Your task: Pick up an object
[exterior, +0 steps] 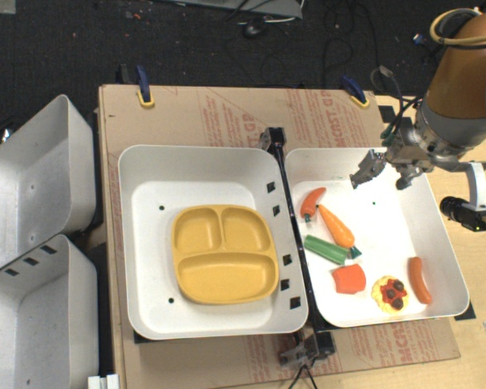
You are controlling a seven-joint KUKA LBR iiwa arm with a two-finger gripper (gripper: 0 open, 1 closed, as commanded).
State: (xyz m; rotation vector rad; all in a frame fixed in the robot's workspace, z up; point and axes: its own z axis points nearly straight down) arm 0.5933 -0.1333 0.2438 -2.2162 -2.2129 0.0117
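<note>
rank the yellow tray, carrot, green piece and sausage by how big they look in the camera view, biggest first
1. yellow tray, by far the largest.
2. carrot.
3. green piece and sausage: they look about alike in length, too close to rank.

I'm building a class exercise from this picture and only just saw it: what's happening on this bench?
A robot arm reaches in from the right, its gripper open above the back of the right bin, holding nothing. That bin contains toy food: a carrot, a chili pepper, a green piece, an orange-red block, a small pizza and a sausage. The left bin holds a yellow divided tray. Nothing is picked up yet.
</note>
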